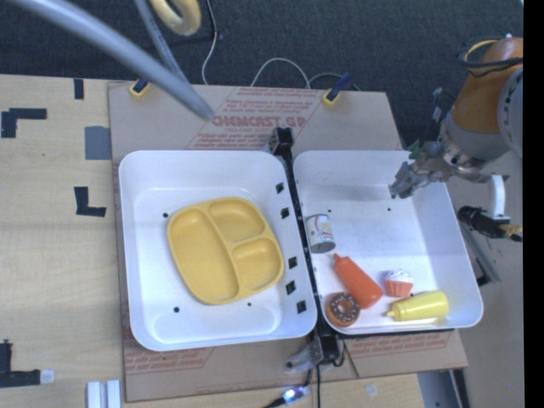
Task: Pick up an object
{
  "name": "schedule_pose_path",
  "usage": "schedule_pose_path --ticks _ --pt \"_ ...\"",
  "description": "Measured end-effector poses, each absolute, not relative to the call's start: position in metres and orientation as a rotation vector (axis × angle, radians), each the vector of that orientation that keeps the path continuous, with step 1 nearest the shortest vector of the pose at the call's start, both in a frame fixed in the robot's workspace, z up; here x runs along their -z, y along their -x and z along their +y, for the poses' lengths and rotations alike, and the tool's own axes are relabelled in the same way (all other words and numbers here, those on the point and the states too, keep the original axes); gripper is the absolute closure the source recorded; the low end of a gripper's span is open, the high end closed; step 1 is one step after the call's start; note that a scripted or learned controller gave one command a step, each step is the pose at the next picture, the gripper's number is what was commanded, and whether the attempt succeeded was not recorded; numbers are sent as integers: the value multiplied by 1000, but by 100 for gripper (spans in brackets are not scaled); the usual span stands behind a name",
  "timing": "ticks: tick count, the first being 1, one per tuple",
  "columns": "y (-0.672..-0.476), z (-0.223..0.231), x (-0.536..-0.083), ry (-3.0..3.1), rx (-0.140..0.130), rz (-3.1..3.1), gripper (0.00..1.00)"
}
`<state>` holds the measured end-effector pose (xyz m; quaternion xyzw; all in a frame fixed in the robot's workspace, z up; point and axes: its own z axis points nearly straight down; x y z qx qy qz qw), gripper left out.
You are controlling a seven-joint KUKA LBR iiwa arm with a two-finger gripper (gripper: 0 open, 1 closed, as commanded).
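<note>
The right bin (425, 228) holds a small tin can (320, 232) near its left wall, an orange bottle (357, 280), a chocolate donut (342, 309), a cupcake (397, 282) and a yellow mustard bottle (418, 306) along the front. My gripper (406, 181) hangs over the bin's back right part, well above and behind these objects, with nothing seen between its fingers. A yellow divided plate (226, 249) lies in the left bin (144, 228).
A black divider (289, 219) runs between the two bins. The grey arm with its orange band (489, 58) enters from the right. A grey pole (102, 36) crosses the upper left. Cables lie behind the bins.
</note>
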<state>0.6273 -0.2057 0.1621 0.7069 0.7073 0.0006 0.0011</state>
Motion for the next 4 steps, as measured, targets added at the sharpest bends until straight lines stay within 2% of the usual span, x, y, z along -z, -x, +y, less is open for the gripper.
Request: schedule_pose_path --ticks 1,2,4 --pt "-630 -214 -211 -2217 -2 2220 100" --pt "-631 -214 -241 -2218 -2 2222 100" --pt "-629 -108 -231 -2217 2 2230 100"
